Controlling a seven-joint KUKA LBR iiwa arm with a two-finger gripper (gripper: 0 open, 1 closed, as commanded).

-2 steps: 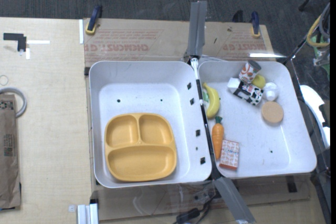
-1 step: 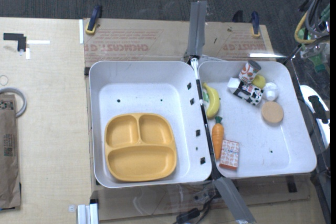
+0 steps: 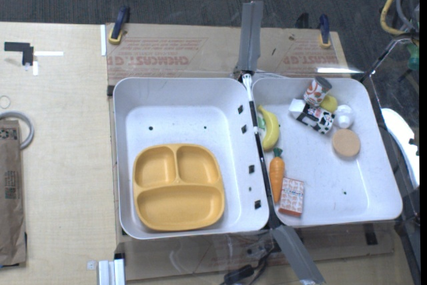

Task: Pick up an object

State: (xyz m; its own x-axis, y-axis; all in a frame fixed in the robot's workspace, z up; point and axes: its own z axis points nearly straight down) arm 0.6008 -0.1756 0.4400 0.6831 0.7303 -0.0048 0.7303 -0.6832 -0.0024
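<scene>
Two white bins side by side on the tabletop, one with a tray, one with small items.

The left bin (image 3: 127,143) holds a single yellow divided plate (image 3: 178,187) with three compartments, lying toward the bin's near edge. The right bin (image 3: 373,190) holds about eight things: a banana (image 3: 269,127) and a toy carrot (image 3: 276,173) along its left wall, a small orange-and-white carton (image 3: 291,197) at the near left corner with print too small to read, a tan disc (image 3: 346,143), a white ball (image 3: 343,117), a black-and-white block (image 3: 314,118), a small yellow piece (image 3: 329,103) and a red-and-white packet (image 3: 316,89) clustered toward the far edge. The cardboard sheet (image 3: 167,50) behind the bins bears upside-down red lettering, perhaps "CHEMCAST". The end effector's state cannot be told.
</scene>
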